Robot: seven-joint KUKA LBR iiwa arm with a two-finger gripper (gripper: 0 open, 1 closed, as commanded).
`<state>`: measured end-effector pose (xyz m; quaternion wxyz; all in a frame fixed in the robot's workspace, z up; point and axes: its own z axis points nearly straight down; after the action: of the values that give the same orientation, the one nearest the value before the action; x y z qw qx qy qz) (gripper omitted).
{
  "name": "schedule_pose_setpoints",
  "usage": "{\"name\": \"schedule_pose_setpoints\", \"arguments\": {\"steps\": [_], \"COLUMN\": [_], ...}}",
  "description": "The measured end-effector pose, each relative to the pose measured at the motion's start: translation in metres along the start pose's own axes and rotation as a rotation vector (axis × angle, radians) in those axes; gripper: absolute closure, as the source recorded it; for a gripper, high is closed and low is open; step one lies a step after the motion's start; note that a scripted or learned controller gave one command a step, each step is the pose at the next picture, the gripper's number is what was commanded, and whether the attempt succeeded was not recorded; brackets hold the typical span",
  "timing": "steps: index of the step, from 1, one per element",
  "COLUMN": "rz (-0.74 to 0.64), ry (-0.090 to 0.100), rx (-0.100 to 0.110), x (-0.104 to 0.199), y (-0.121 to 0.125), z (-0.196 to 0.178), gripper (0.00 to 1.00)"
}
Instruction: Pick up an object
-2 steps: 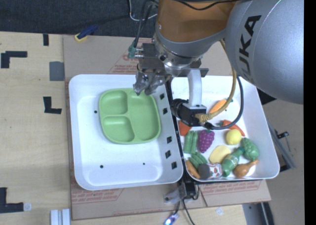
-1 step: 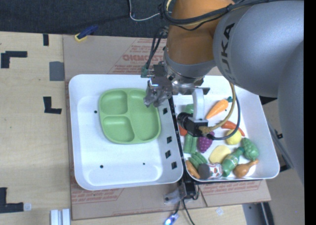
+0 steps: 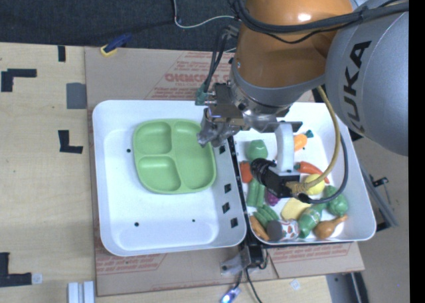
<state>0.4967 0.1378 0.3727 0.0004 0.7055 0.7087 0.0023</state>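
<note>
Left white bin [image 3: 159, 223]: jaws above green plate [image 3: 171, 157] right rim.

Pale green plate [image 3: 174, 155]; white bins [image 3: 159, 228]; green, orange, yellow toy food [image 3: 297, 209].

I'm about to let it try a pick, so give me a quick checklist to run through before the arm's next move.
1. Things to pick: toy food heaped in the right bin: ok.
2. Aim: the tool hangs at the right edge of the green divided plate, not over the toys: not ok.
3. Load on the tool: cannot tell.
4. Plate lying flat in the left bin: ok.
5. Room around single toys: they crowd and touch: not ok.
</note>
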Motion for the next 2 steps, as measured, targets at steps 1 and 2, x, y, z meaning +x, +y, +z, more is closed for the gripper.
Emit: {"name": "schedule_pose_setpoints", "arguments": {"steps": [1, 2], "rz": [0.003, 0.003], "ry": [-0.002, -0.003], "rx": [0.005, 0.005], "x": [-0.0095, -0.0093], "y": [-0.0137, -0.0132], "z": [-0.0097, -0.0089], "gripper": [1.0, 0.0]}}
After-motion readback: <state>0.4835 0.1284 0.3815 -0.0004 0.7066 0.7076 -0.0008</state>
